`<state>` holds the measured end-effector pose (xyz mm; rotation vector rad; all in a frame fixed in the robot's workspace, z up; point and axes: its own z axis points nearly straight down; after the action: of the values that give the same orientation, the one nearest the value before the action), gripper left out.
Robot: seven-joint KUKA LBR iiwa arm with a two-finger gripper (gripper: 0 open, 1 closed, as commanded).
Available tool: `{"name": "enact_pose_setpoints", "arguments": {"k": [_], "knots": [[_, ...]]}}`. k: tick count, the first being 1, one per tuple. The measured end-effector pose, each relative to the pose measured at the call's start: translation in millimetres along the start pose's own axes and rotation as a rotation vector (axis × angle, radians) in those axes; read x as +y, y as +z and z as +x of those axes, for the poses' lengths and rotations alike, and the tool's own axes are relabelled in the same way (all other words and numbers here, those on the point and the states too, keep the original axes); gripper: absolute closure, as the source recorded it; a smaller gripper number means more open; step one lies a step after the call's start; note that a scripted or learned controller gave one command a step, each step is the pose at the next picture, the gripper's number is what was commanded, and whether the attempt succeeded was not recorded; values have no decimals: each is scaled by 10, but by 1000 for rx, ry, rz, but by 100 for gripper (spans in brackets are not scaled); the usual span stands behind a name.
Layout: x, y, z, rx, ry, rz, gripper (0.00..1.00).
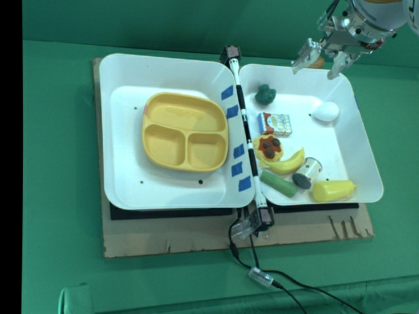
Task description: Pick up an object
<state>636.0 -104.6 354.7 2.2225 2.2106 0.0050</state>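
Gripper [321, 59] hangs above the far rim of the right bin [366, 169], its two fingers spread wide with nothing between them; a small orange-brown shape sits in the gap, but whether it belongs to the tool or lies behind it I cannot tell. No object has been taken yet.

The nearest candidate is the white egg [325, 111], lying alone near the bin's far right corner, with bare floor on all sides. The green broccoli piece [265, 94] sits toward the far left corner, also well clear.

Further out, along the near edge, things crowd: the small carton [274, 123], the tart [269, 147], the banana [288, 161], the green cucumber [278, 183], the tin can [306, 173] and the yellow pepper [334, 190] lie touching or just beside one another.

Risks, as I judge them: the egg is smooth and round and could squirt out from closing fingers or roll toward the sloped wall; a descent near the rim could strike it. In the near cluster, spread fingers would likely land on a neighbour and shove things about.

The left bin [124, 175] holds a yellow divided tray [185, 131].
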Motion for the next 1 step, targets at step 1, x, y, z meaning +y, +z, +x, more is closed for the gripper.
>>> {"name": "enact_pose_setpoints", "arguments": {"k": [1], "knots": [[-531,696,356,0,0,0,0]]}}
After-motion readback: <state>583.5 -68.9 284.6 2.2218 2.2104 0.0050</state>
